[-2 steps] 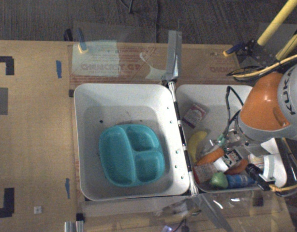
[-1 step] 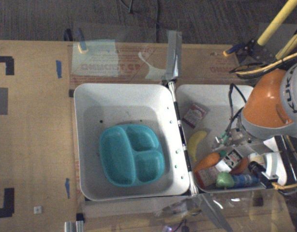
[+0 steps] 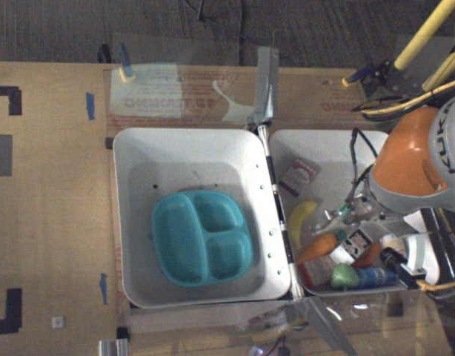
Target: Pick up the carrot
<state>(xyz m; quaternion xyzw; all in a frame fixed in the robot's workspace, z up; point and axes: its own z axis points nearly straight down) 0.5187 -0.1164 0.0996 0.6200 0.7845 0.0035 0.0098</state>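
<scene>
The carrot [image 3: 319,248] lies in the right bin [image 3: 324,133], in its lower-left part as the camera sees it, close to the bin's left wall and slanting up toward the bin's middle. It rests among clutter and is not lifted; nothing shows it gripped. So the pick looks not yet done: as I judge it, the approach is made or nearly so, and the closing, the grasp and the lift all remain.

The gripper [image 3: 340,219] hangs low over the middle of the right bin, just above and beside the carrot's upper end. Whether it touches the carrot I cannot tell, and whether it is wide or narrow I cannot tell either, since the metal parts blur together there.

The arm [image 3: 405,162] comes in over the bin's right side, its orange band above the bin's right half, the wrist bent down and leftward toward the bin's floor.

Around the carrot, a yellow fruit [image 3: 301,217] sits against the bin's left wall, just above it. A red pack [image 3: 315,273] lies under its lower end, at the bin's bottom edge. A green lump [image 3: 344,276] and a blue tube [image 3: 376,277] line that same edge. A small packet [image 3: 298,176] lies apart, toward the bin's upper-left corner.
</scene>
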